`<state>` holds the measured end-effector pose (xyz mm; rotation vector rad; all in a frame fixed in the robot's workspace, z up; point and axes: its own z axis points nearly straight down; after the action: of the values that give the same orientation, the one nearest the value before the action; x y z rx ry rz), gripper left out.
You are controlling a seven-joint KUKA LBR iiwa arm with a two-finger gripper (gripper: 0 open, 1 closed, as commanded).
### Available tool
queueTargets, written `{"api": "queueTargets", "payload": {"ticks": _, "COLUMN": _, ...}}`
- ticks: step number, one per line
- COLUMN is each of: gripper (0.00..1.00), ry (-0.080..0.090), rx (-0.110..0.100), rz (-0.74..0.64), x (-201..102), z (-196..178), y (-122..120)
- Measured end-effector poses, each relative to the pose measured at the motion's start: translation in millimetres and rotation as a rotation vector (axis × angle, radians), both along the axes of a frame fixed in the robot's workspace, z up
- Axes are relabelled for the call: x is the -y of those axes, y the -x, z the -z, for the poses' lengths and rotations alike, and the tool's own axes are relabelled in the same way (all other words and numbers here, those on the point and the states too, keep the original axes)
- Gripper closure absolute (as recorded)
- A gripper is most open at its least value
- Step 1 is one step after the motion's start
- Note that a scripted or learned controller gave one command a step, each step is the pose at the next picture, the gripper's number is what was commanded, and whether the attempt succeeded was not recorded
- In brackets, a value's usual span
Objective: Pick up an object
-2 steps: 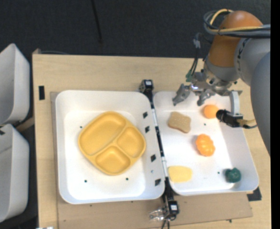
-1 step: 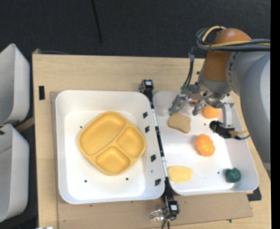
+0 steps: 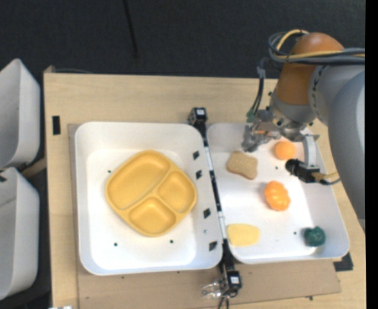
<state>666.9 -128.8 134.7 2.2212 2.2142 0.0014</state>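
The gripper (image 3: 258, 136) is hanging low over the right bin (image 3: 324, 201) w/ nothing seen held, jaws' state unclear, prob. lining up on the biscuit (image 3: 242, 165) lying just below it.

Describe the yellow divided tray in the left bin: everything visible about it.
The yellow tray looks like moulded plastic, rounded at the corners, with three compartments: one long and two smaller. It lies flat and right way up, turned at an angle, near the middle of the left bin. Nothing lies in it or touches it.
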Motion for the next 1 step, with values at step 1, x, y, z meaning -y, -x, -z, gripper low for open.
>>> {"api": "queueTargets", "payload": {"ticks": 1, "gripper": 1.00, "ry": -0.003, "rx": 0.002, "rz": -0.005, "x": -2.7, "z": -46.4, "y": -6.8}}
